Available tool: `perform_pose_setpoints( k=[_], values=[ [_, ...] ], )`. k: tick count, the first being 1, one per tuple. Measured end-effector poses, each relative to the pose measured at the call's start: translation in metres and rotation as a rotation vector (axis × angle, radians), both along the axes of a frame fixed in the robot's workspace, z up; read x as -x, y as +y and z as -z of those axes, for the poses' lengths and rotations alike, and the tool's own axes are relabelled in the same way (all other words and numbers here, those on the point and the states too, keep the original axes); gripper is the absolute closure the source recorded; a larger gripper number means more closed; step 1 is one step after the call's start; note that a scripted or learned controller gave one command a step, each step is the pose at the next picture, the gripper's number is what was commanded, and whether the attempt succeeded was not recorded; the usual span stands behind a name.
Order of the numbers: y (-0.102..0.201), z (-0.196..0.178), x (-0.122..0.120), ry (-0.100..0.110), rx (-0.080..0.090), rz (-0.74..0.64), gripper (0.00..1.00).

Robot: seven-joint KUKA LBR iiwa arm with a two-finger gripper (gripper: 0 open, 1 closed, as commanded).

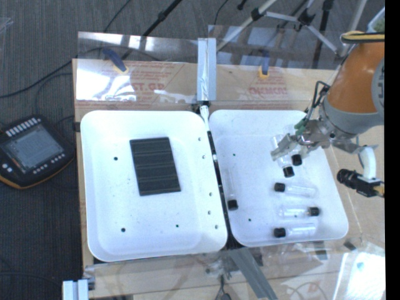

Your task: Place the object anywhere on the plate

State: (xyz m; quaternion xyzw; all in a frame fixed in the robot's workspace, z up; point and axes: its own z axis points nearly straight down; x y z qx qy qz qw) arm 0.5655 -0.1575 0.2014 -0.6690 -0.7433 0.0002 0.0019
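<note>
Down in the right white bin (pixel 250 227), the jaws (pixel 286 147) hang over clear little tubes with black caps (pixel 294 189); I cannot tell their state. Apart, the dark ridged flat plate (pixel 155 165) sits in the left white bin (pixel 106 230).

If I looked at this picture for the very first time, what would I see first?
Probably the grey robot arm with its orange band, reaching in from the right, its gripper low over the right white bin. Next, the dark ribbed rectangular plate lying alone in the left white bin. Then the small clear vials with black caps scattered in the right bin.
</note>
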Motion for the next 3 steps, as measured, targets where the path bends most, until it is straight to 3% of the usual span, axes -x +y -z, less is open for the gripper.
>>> perform_pose_setpoints(
  k=[1,2,3],
  values=[
    [0.066,0.015,-0.008,0.002,0.002,-0.063,1.0],
    [0.141,0.021,-0.018,0.003,0.002,0.07,1.0],
    [0.21,0.02,-0.002,0.003,0.001,-0.233,1.0]
  ],
)
